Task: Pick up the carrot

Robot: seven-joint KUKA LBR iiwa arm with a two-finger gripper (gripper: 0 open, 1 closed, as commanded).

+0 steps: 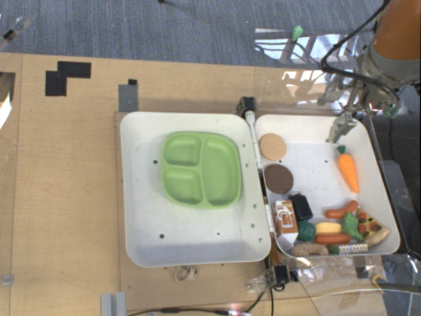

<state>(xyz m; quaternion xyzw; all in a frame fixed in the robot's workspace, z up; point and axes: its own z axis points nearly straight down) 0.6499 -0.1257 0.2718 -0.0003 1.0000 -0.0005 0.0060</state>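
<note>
The carrot (348, 170), orange with a small green top, lies flat near the right wall of the right bin (309, 151), its green end pointing to the back. My gripper (343, 126) hangs over the bin's back right corner, just behind the carrot's green end and apart from it. Nothing shows in its grasp. The orange band of the arm (398, 25) rises at the top right.
In the right bin lie a tan disc (272, 146), a brown disc (279, 178) and a pile of toy food (332, 226) along the front. The left bin (141, 239) holds a green divided plate (200, 169). Cables (348, 54) hang beside the arm.
</note>
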